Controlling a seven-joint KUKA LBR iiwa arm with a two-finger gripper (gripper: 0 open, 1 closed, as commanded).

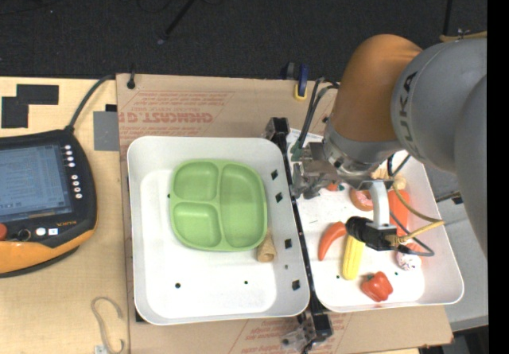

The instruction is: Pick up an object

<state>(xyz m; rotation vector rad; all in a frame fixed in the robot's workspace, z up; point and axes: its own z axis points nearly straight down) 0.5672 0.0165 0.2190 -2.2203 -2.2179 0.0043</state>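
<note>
My gripper [308, 180] hangs over the left side of the right bin [445, 281], close to the divider between the bins. A red-orange chili pepper [330, 239] lies just below it, with a yellow corn-like piece [351, 258] beside that. A red bell pepper [377, 286] sits near the bin's front wall. A pink doughnut-like piece [362, 200] and an orange carrot [400, 207] lie partly under the wrist. Nothing can be seen held.
The left bin [151, 281] holds a green divided plate [219, 205] and a small tan cone [266, 248] at its right side. A small white item [407, 263] lies in the right bin. A teach pendant [40, 193] rests on the bench at far left.
</note>
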